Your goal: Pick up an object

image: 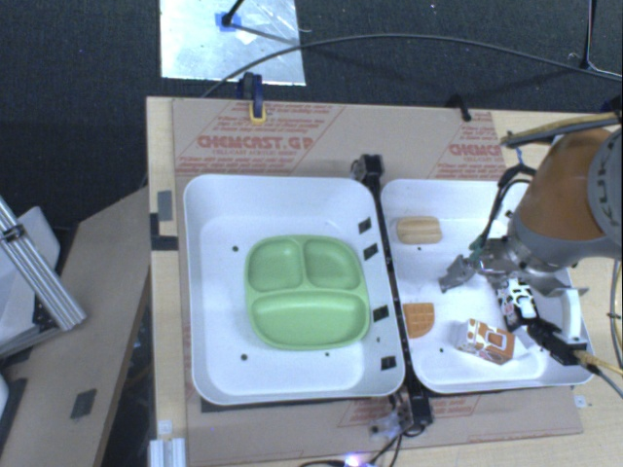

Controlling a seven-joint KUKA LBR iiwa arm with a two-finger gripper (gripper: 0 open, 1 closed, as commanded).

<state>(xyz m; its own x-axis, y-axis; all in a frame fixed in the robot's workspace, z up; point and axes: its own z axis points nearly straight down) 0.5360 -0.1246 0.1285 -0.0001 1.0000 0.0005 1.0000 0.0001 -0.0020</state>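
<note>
Camera view, my notes: left bin (209, 261) holds a smooth green divided plate (309, 291). Right bin (443, 373) holds a tan bread-like oblong (419, 230), a flat orange wedge (419, 319), and a printed carton (489, 341). Gripper (487, 266) hangs over the right bin above the carton; whether it is open, I cannot tell.

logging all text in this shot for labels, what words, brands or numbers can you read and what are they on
"CHEMCAST GP" in red, on the brown sheet under the bins, behind the left bin.
A second red print of the same kind, behind the right bin: partly covered, too cut off to read in full.
Smaller red line under each print: too small to read.
Small printed box in the right bin: patterned, no legible text.
</note>
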